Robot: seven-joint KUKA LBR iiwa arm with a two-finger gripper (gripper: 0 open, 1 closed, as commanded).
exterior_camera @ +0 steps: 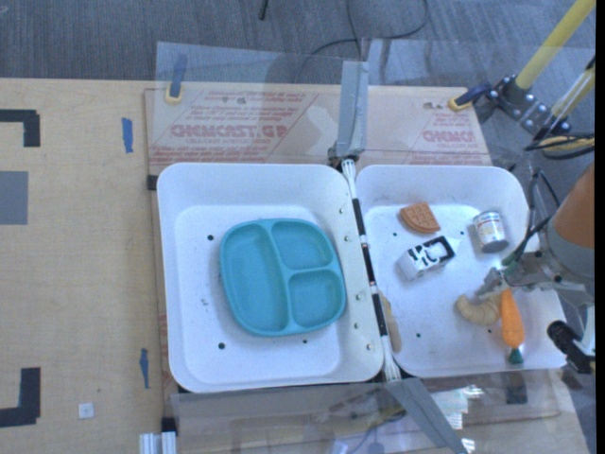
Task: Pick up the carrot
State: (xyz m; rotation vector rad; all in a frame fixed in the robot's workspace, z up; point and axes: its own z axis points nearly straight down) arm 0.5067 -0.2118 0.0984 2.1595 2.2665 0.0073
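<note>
The gripper (pixel 498 280) hangs low in the right bin (pixel 444 192); whether it is open I cannot tell. The carrot (pixel 511 320) lies just below it, with a tan lump (pixel 475 308) beside. Best to centre over the carrot's middle, clear of the lump, then descend; the can (pixel 489 231) and teal tray (pixel 282 275) lie farther off

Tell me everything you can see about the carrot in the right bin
The carrot is a small orange piece, smooth like plastic, with a green tip at its lower end. It lies flat, nearly lengthwise up and down the view, near the right bin's lower right corner. A tan item lies right beside it on the left. The end effector sits just above its upper end.
</note>
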